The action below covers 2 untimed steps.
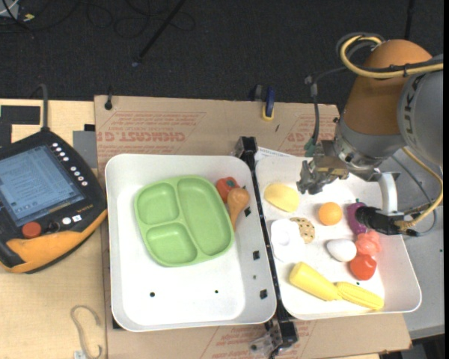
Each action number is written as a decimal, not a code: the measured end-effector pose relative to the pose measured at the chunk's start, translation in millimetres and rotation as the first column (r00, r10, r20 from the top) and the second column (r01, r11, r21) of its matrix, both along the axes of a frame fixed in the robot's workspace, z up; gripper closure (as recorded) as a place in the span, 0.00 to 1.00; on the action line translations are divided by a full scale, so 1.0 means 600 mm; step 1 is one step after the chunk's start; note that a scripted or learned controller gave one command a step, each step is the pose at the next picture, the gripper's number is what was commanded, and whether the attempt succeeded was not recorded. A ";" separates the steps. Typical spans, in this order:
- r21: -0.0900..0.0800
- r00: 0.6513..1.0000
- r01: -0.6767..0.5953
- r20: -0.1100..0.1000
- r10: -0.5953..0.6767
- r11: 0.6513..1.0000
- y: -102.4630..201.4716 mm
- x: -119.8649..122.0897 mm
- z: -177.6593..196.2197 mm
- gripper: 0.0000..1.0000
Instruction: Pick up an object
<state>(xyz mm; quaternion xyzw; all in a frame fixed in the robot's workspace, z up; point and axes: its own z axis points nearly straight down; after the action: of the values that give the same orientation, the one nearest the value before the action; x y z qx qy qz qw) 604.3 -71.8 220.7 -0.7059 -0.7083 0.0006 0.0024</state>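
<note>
The gripper (314, 176) hangs over the far edge of the right bin (404, 294), and whether it is open or shut I cannot tell; nothing can be seen in its grasp. This looks like the approach step, with no object chosen or lifted yet. Nearest it lie a pale yellow lemon-like piece (282, 197) and a small orange ball (330, 213); the next move would call for lowering squarely over one of them. Further along the bin sit a cookie (306, 229), a white egg (341, 250), a purple piece (356, 217), red pieces (364, 265) and, near the front edge, a yellow corn cob (337, 286). The left bin (127, 290) holds a green divided tray (183, 219) with a red-and-orange toy (233, 194) at its far right corner.
</note>
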 end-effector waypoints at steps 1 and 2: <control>-0.002 1.000 0.002 0.002 -0.002 1.000 -0.011 0.011 -0.004 1.00; -0.002 1.000 0.003 0.004 -0.003 1.000 -0.003 0.003 0.025 1.00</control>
<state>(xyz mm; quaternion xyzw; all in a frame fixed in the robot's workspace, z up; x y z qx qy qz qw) 605.8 -73.4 235.4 -0.7069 -0.7074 -0.0002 0.0004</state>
